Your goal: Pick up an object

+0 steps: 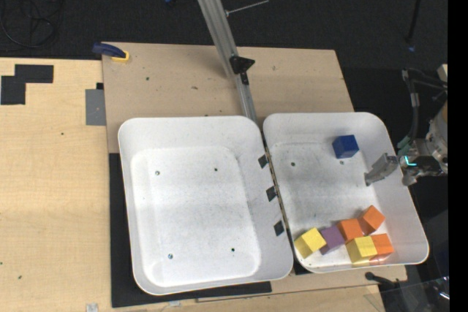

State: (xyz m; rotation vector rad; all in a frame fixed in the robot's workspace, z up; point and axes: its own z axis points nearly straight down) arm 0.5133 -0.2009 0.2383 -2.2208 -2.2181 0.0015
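The right bin (307, 129) holds a blue cube (345, 146) near its back. A cluster of blocks lies at its front right corner: a yellow cube (311, 240), a purple block (333, 236), orange blocks (373, 218), and another yellow cube (360, 250). My gripper (395, 171) hovers over the bin's right rim, to the right of and slightly in front of the blue cube. It is open, and nothing sits between its fingers. One grey finger (379, 169) points into the bin.
The left bin (146, 135) sits beside the right one, joined by black clips (270, 193). A slanted aluminium bar (218, 25) rises behind the bins. A blue and yellow clamp (111, 51) lies at the bench's back left.
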